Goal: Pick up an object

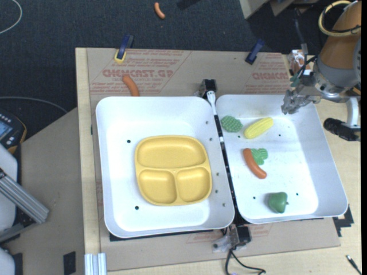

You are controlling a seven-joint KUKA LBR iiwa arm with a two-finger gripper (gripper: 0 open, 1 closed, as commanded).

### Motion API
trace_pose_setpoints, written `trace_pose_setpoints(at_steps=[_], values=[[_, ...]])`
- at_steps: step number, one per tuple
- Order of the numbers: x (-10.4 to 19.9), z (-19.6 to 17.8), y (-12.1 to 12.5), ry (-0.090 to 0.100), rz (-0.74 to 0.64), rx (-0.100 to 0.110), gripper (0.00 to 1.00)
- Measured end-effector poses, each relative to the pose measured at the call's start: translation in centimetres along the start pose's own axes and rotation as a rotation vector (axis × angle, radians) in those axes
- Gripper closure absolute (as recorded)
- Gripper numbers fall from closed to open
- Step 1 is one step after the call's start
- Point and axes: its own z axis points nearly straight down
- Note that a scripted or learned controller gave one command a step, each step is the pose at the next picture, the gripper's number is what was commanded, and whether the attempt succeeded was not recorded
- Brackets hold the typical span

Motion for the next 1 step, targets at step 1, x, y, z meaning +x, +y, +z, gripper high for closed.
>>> trace_pose_setpoints(at_steps=[1], values=[[-0.62,-6.41,0.19,-0.001,0.000,-0.003,1.00]])
